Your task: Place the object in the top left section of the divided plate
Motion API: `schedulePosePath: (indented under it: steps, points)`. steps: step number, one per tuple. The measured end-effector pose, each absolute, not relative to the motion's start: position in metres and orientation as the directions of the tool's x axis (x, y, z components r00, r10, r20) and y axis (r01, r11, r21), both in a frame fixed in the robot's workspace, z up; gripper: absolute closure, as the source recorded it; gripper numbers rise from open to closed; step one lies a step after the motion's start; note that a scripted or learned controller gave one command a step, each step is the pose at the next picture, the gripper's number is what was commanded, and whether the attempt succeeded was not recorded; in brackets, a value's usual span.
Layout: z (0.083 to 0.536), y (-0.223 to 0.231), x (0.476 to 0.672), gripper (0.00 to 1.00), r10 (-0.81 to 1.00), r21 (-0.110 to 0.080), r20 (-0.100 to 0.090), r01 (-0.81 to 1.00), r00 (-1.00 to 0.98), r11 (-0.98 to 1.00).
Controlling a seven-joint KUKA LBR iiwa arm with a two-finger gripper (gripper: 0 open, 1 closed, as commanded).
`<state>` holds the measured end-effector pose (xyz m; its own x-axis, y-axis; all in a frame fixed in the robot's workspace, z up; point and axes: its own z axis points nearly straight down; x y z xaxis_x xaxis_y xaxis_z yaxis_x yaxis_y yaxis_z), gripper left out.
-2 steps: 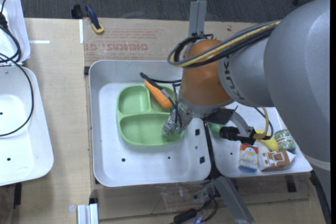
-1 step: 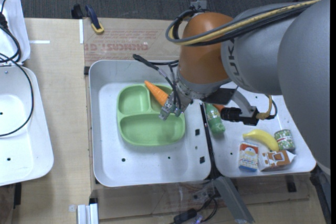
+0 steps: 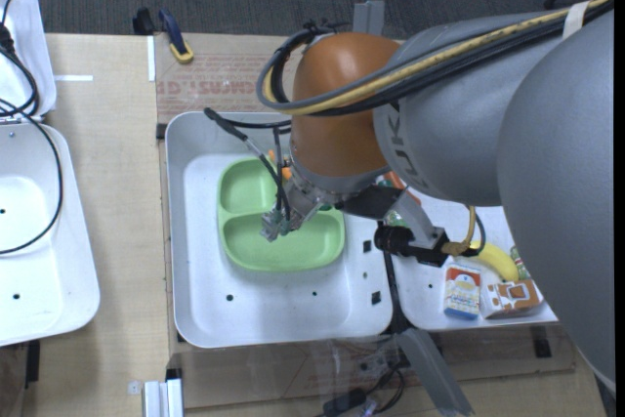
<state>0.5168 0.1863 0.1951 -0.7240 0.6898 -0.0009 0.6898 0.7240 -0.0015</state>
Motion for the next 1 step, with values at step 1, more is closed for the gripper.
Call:
schedulePosePath:
  steps: [1]
  points:
    - [0.1281, 0.1827, 0.4772, 1.0, 0.563, -0.003, 0.001, 0.563, -0.826, 0.826]
